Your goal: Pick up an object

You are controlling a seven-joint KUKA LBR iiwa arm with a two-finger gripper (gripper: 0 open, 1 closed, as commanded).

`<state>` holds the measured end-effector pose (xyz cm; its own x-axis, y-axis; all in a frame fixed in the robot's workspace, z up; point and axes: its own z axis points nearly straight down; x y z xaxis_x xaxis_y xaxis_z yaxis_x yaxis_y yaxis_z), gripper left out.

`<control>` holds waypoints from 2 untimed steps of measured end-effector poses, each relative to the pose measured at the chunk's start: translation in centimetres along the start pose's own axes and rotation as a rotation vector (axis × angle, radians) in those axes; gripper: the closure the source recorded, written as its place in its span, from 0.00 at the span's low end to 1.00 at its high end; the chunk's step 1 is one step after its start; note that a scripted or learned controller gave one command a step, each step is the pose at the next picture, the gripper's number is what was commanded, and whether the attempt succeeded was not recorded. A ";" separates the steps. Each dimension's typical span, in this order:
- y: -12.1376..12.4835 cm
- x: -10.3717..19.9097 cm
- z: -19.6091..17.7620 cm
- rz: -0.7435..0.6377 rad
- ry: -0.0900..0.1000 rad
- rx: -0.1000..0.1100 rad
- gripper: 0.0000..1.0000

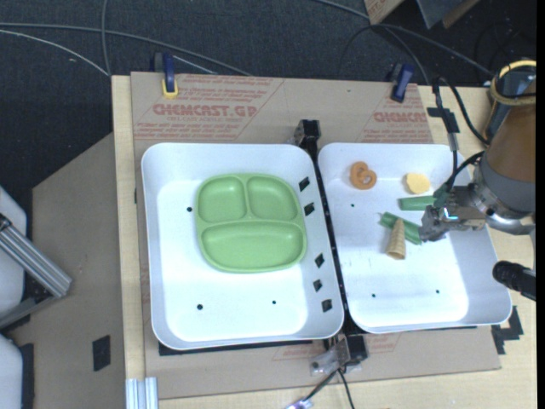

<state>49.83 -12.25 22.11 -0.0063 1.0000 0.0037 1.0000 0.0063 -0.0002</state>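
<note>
My gripper [433,227] hangs low over the right bin [409,305], near its right side. Just left of its tip lie a dark green piece [398,225] and a tan cone-shaped piece [398,244]. A green strip [415,203] lies just above the gripper. Farther back in the same bin sit an orange ring-shaped piece [364,176] and a small yellow piece [417,182]. The gripper's tip looks dark and blurred against the green pieces, and nothing is visibly held.
The left bin [170,254] holds a light green divided plate [250,222]. A black divider with clips [317,220] runs between the bins. The arm's orange band [516,143] rises at the right edge. Cables cross the dark floor behind the bench.
</note>
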 end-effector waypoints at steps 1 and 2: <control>0.3 5.2 -1.1 -0.001 -0.001 -0.002 1.00; 0.8 10.0 -1.8 0.000 -0.002 -0.002 1.00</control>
<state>50.53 -2.22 23.93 -0.0066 1.0000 0.0022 1.0000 0.0066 0.0018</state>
